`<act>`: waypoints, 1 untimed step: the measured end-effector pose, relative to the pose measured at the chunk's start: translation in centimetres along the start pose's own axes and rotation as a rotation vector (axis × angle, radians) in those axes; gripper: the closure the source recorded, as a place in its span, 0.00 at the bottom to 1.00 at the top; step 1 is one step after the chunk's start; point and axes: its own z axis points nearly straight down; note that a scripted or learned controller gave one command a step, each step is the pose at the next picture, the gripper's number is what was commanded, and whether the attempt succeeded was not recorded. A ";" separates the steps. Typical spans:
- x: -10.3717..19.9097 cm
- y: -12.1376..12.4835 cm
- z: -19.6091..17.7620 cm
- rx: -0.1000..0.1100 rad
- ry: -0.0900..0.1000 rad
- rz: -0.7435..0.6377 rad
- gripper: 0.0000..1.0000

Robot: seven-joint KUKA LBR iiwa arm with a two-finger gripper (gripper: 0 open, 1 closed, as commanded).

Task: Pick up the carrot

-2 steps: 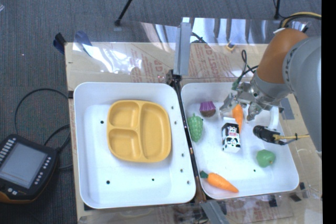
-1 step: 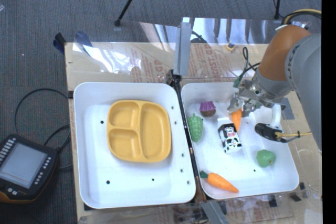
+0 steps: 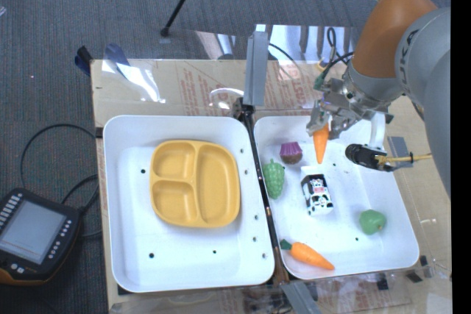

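Observation:
An orange carrot hangs point-down above the back of the right bin, its top held between the fingers of my gripper, which is shut on it. A second carrot with a green top lies flat near the front edge of the same bin, well away from the gripper. The grey arm with its orange band reaches in from the upper right.
The right bin also holds a purple item, a green bumpy fruit, a small cow-print carton and a green pepper. A yellow divided plate lies in the left bin. A handheld pendant sits at far left.

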 end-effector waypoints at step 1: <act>-0.5 -0.1 0.6 0.007 -0.002 -0.049 1.00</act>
